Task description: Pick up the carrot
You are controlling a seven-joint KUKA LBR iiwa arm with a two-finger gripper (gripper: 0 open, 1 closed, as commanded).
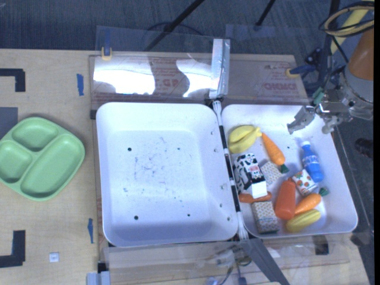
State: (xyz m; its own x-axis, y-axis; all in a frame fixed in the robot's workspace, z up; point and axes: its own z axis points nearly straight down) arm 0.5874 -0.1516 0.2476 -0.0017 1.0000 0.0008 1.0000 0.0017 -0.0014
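Orange against the white plastic, the carrot (274, 149) lies in the right bin (350, 218), slanting from upper left to lower right with its green stub at the lower end, just right of the yellow banana (244, 136) that sits near the bin's upper left corner. Below the carrot stands a black-and-white cow-patterned carton (250, 172), and beside that a pale speckled block (272, 172). To the carrot's right, a blue bottle (312, 161) with a white cap lies well apart from it, and below the bottle sits a small red-and-white carton (305, 183). Lower still, an orange-red bottle-like toy (285, 199) stands next to a second, smaller carrot (307, 203), a yellow lemon-like piece (303, 219) and a brown speckled block (265, 216). The gripper (309, 119) hangs over the bin's upper right part, up and to the right of the carrot and clear of it; I cannot tell whether its jaws are spread or pressed together, and nothing shows between them. Nothing lies on top of the carrot. Left of that bin is the left bin (113, 123), marked with faint blue scribbles, and farther left on the wooden counter (53, 76) rests a green divided plate (39, 157).
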